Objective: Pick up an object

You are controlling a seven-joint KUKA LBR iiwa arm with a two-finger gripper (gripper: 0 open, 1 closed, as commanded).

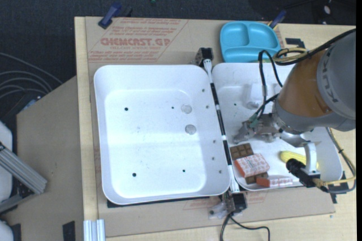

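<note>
Five small things lay crowded in the near end of the right bin (235, 84). A brown block (241, 150) sat against the bin's left wall, touching a red-and-white box (252, 164) just in front of it. A small dark-red piece (262, 180) lay by the box's near corner, and a white tube (277, 182) lay along the near wall, its right end hidden behind part of the robot. A yellow thing (289, 156) lay to the right, half covered, so its shape could not be made out.

The tool (246, 130) hung low just beyond the brown block, a tangle of grey metal. Whether it was spread or pressed together could not be told, and nothing showed in its grip. The arm (305, 93) came in from the right, hiding much of the bin's right half.

The left bin (147, 143) showed two small grey round marks, too small to identify. Behind the right bin, a blue tray (249, 42) rested on the counter (158, 220), its right corner cut off by the arm's cables.
</note>
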